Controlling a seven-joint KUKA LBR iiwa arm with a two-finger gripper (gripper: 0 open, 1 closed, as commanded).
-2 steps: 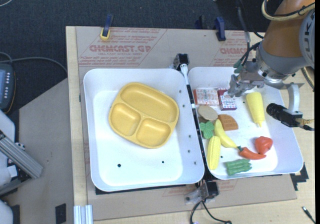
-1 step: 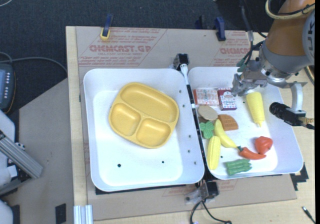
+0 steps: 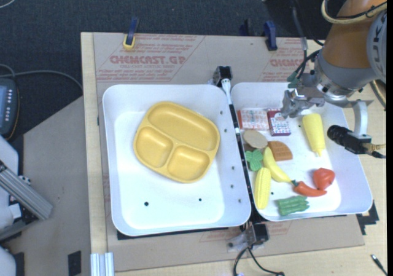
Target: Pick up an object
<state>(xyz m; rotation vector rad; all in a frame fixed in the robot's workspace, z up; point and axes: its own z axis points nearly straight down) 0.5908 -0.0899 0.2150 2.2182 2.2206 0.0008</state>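
Two-finger gripper (image 3: 288, 107) hovers over the right white bin (image 3: 362, 198); whether it is spread or pressed together cannot be told. The small flat red-and-white packet (image 3: 280, 126) lies directly below it, just beside a yellow plastic corn cob (image 3: 314, 133).

Toy foods (image 3: 284, 170) scattered, right bin (image 3: 356, 198)

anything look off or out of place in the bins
Nothing looks spilled or damaged. The yellow divided plate sits skewed in the left bin, and the toy food is heaped loosely in the right bin, with the hand above the small packets.
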